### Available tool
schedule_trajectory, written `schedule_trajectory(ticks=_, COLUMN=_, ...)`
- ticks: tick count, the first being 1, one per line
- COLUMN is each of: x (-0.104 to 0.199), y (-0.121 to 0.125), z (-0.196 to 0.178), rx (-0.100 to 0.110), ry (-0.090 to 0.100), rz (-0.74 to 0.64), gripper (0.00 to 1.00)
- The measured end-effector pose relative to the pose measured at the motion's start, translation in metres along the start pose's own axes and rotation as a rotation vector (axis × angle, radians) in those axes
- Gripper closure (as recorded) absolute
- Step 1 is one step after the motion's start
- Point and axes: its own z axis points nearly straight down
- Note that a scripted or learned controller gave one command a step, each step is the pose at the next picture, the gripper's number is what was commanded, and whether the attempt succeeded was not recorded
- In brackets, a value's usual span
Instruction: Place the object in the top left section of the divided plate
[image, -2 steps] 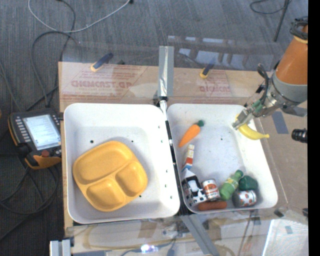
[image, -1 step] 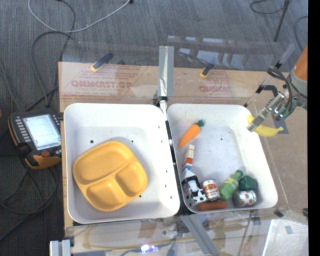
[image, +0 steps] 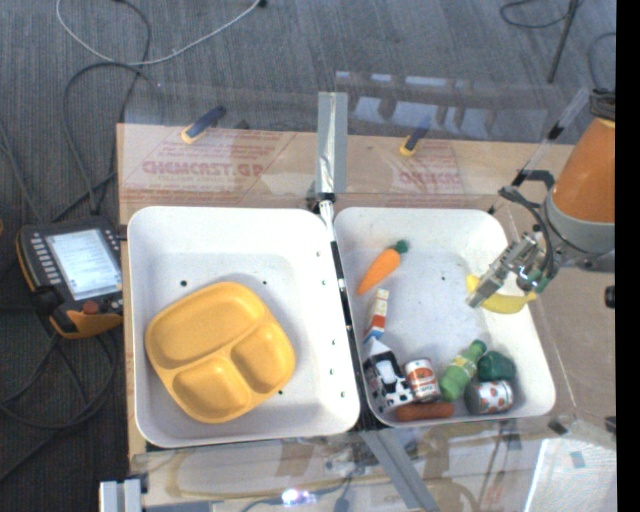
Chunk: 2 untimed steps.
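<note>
Reaching in from 3 o'clock, the grey arm with its orange band (image: 590, 175) is seen over the right bin (image: 440, 225). The tool (image: 497, 282) is held low over the 3 o'clock side of that bin, with its tip just over a yellow thing (image: 505, 302) that looks like a banana. How wide the tool stands cannot be told from this view, and nothing can be seen held in it.

The divided plate (image: 220, 350) is yellow and is found in the left bin (image: 200, 225), toward 7 o'clock. Three sections can be counted in it.

In the right bin, a toy carrot (image: 381, 267) is laid near 11 o'clock. A thin red and white tube (image: 378, 313) is laid just below it, close to the bin's left wall. A small pile is seen along the 6 o'clock edge: a black and white box (image: 381, 378), a red can (image: 421, 380), a red stick-shaped thing (image: 423, 410), a green bottle (image: 462, 368), a dark green lump (image: 496, 365) and a silver can (image: 489, 396). These are packed close together, some touching.

A hand screen (image: 75, 265) is set by the tabletop (image: 230, 170) at 9 o'clock.
</note>
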Motion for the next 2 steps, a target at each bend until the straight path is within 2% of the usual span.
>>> schedule_trajectory(ticks=1, x=0.068, y=0.032, z=-0.001, rx=-0.001, ry=0.001, rz=-0.118, gripper=1.00)
schedule_trajectory(ticks=2, x=0.098, y=0.100, z=0.024, rx=-0.001, ry=0.002, rz=-0.357, gripper=1.00)
